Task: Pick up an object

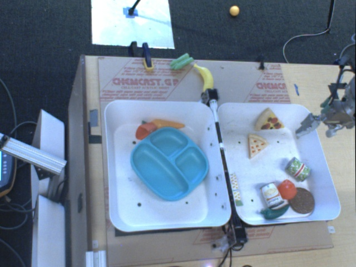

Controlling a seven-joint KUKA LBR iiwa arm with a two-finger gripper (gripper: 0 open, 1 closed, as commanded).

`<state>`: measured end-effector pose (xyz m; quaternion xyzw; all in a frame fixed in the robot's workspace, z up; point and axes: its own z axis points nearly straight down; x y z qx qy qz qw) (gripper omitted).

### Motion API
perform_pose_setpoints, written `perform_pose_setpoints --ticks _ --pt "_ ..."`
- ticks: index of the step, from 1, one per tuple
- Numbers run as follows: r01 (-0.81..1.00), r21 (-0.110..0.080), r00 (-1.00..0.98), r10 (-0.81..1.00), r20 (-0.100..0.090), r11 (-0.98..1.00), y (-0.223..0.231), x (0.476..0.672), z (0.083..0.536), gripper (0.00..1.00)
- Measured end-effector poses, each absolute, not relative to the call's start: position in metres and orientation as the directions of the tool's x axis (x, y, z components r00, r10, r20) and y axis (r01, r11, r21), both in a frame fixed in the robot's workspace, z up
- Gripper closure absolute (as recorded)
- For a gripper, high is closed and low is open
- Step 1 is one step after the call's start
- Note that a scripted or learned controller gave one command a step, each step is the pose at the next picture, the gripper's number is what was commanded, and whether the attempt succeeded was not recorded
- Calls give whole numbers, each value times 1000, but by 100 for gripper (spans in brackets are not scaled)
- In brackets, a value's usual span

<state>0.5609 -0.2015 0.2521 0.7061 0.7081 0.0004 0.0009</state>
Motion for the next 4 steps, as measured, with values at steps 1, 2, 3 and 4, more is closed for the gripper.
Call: perform_pose_setpoints --ticks 1,2,3,4 --pt "1000 -1 -4 1000 1 4 -137 594 158 0" --pt "1000 0 -5 1000 0 5 -108 603 125 0" --pt "1000 9 -5 1000 -4 5 -109 614 89 0" --pt "1000 1 -5 1000 -1 5 -133 664 86 0"
